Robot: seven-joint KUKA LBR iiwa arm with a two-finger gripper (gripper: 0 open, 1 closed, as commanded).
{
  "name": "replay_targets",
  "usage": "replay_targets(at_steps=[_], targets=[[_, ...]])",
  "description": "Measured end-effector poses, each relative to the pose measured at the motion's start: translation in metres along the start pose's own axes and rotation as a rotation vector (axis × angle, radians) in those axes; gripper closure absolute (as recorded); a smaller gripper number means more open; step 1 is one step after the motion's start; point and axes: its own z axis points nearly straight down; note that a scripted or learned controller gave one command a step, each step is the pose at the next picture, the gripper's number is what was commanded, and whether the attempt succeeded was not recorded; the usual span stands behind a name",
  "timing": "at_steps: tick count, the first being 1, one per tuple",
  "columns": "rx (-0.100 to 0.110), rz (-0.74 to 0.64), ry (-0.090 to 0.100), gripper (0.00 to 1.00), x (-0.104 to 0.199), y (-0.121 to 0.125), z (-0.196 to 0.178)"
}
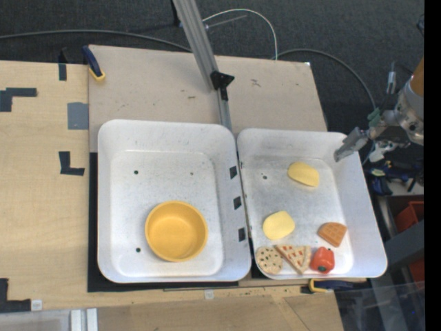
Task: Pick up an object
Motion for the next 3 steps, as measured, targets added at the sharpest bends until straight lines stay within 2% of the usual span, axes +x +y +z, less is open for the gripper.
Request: replay_targets(at_steps=[1,2,3], targets=[[0.000,0.000,0.000,0.00,0.000,0.000,0.000],[0.005,0.001,0.000,0.00,0.004,-0.009,0.050],[0.007,0.001,0.001,0.00,0.000,-0.008,0.113]])
